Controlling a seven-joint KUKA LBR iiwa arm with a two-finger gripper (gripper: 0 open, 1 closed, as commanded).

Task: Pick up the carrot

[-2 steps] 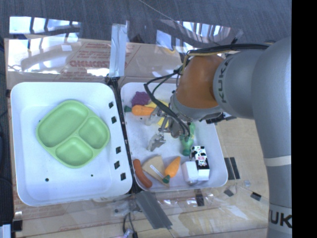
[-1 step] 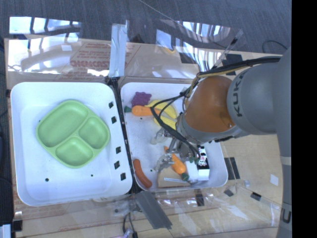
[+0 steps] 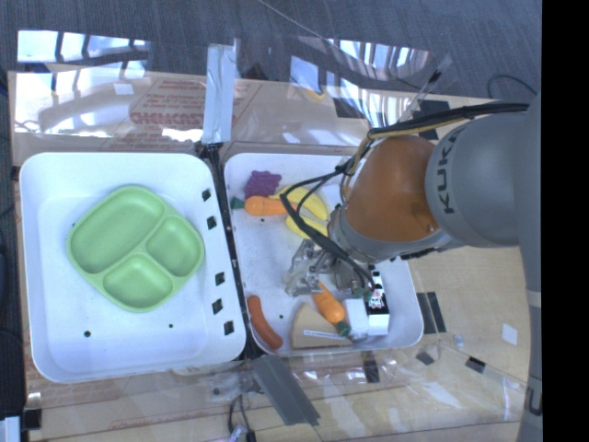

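A small orange carrot (image 3: pixel 329 308) with a green top lies tilted in the right bin (image 3: pixel 241 247), near its front edge. The gripper (image 3: pixel 317 279) hangs directly over the carrot's upper end, and its metal parts touch or overlap the green top. The arm's orange band and grey wrist cover the bin's right half and hide the gripper's upper part. A second orange, carrot-like piece (image 3: pixel 267 206) lies at the back left of the same bin, clear of the gripper.
In the right bin are purple grapes (image 3: pixel 264 183), a yellow banana (image 3: pixel 311 212), a reddish sausage (image 3: pixel 263 324) and a pale wedge (image 3: pixel 313 331) beside the carrot. The left bin (image 3: pixel 55 330) holds a green divided plate (image 3: pixel 136 246).
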